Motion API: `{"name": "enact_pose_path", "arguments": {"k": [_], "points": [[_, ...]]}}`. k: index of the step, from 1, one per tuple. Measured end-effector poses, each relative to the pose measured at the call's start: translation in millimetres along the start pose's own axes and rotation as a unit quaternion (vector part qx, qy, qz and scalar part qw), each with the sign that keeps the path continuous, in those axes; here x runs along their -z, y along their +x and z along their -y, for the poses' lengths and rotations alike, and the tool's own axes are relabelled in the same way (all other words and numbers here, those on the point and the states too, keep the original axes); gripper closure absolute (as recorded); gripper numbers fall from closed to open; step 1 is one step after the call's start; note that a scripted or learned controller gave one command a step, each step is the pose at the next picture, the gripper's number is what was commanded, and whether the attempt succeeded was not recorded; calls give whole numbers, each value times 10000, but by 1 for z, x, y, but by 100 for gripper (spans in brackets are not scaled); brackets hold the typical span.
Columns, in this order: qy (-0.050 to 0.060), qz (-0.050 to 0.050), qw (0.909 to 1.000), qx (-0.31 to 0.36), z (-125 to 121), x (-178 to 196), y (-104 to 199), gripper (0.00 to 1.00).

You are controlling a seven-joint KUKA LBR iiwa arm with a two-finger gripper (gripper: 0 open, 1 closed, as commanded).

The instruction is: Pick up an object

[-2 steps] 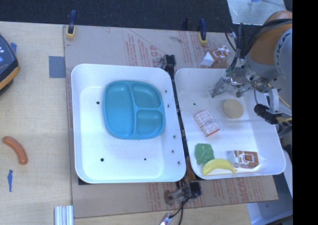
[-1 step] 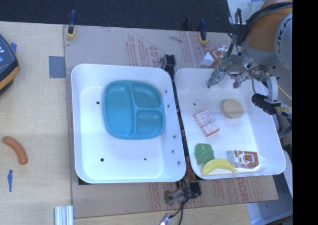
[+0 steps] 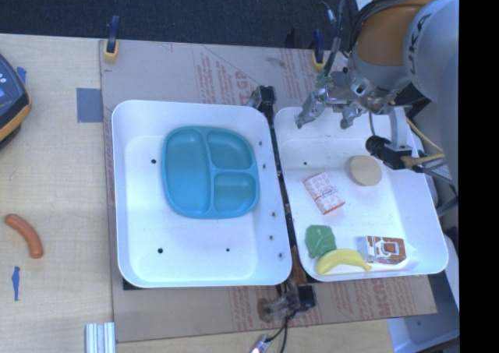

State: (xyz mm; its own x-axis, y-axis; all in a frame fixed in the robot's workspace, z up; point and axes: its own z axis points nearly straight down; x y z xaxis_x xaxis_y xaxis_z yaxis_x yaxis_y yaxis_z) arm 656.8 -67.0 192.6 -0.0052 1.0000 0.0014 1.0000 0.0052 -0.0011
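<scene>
My gripper [image 3: 329,113] hangs over the far edge of the right bin [image 3: 417,203], fingers spread apart and nothing between them. Below it in that bin lie a round beige cookie-like disc [image 3: 364,171], a small white packet with red print [image 3: 323,192], a green leafy piece [image 3: 320,239], a yellow banana [image 3: 344,262] and a white-and-brown carton [image 3: 384,251]. The packet is the nearest item, a short way in front of the gripper. The left bin [image 3: 140,219] holds a blue divided plate [image 3: 210,171].
The grey arm with its orange band [image 3: 398,20] fills the upper right, with cables running over the right bin's far corner. An orange sausage [image 3: 25,235] lies on the bench at the far left, and a dark device [image 3: 9,102] sits at the left edge.
</scene>
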Motion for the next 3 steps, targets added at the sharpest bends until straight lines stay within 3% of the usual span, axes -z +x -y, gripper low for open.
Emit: {"name": "enact_pose_path", "arguments": {"k": [2,3], "points": [[2,4,10000,0,7,12,26,0],[12,10,10000,-16,45,35,-32,0]]}}
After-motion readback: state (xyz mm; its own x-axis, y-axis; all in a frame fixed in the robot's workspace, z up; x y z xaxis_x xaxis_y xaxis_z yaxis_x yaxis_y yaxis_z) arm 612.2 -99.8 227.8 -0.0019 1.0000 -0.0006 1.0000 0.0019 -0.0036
